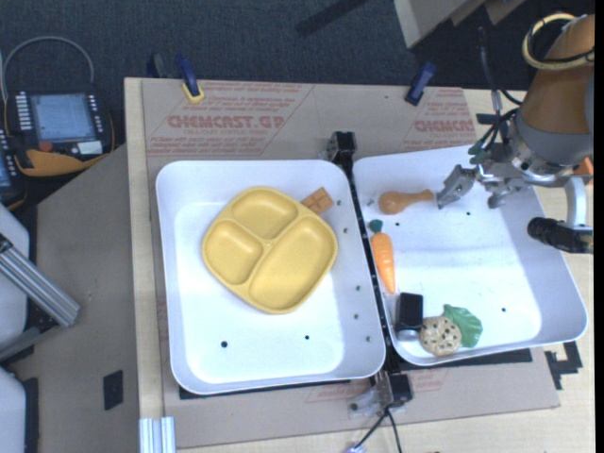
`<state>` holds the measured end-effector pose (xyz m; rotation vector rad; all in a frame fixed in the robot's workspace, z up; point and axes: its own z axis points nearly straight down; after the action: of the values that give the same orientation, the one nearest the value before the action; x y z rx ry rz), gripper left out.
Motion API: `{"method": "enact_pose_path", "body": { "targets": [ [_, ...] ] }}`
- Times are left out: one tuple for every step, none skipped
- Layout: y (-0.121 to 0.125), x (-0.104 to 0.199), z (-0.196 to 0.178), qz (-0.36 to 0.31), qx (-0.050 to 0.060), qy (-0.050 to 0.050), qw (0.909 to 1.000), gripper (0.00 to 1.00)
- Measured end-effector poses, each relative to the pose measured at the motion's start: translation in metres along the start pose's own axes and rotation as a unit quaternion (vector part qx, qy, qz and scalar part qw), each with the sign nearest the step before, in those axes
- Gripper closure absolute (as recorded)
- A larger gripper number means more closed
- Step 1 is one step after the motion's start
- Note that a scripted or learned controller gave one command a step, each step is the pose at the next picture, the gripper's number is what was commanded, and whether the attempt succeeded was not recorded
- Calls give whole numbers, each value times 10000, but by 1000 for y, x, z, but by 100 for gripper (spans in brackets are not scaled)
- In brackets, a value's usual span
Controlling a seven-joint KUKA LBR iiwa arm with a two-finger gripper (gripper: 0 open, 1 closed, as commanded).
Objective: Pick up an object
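We saw the gripper (478, 185) open and empty over the right bin (528, 281), the wooden spoon (406, 200) lying just beside it

Two bins (179, 253) (557, 300), one plate (269, 248), one carrot (382, 262).

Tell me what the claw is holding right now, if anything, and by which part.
Nothing. The claw hangs open above the right white bin, just right of the wooden spoon, with nothing between its fingers.
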<state>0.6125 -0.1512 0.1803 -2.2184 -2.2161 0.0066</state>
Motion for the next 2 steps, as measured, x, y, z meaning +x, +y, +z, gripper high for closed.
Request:
{"method": "enact_pose_path", "body": {
  "targets": [
    [-4, 5, 62, -5, 3, 4, 10000, 0],
    [-2, 3, 91, 0, -58, -27, 10000, 0]
  ]
}}
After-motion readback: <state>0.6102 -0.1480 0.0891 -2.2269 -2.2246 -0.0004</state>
